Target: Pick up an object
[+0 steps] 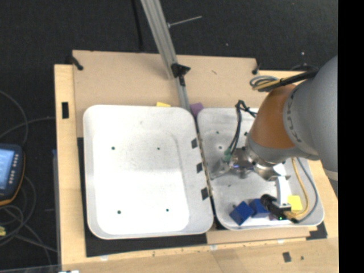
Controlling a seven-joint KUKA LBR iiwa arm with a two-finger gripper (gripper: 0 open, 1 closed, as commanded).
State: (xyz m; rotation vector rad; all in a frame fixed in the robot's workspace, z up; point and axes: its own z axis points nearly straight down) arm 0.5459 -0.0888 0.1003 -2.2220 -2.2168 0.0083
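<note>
Blue block (pixel 241 212), the likeliest object for the pick: it lies in the right bin (pixel 219 124) at about 6 o'clock, close to the near wall. A second blue piece (pixel 259 207) sits against it at its 2 o'clock, touching or nearly so. A yellow block (pixel 294 202) rests farther along at 3 o'clock, near the bin's corner.

The gripper (pixel 234 166) hangs over the bin's middle-left, with the blue block at roughly its 6 o'clock and apart from it. You cannot tell from this view whether the gripper is open or closed, and nothing shows in its hold.

Handling, as a judgement: the block looks small, rigid and light, probably plastic or foam, so you need little squeeze and can expect no crushing. Its faces look flat and matte, so slip should be slight.

Take it across its two free sides, at 10 and 4 o'clock, away from its blue neighbour. Mind the bin wall, which leaves little room at 6 o'clock. The left bin (pixel 136 164) is not involved.
</note>
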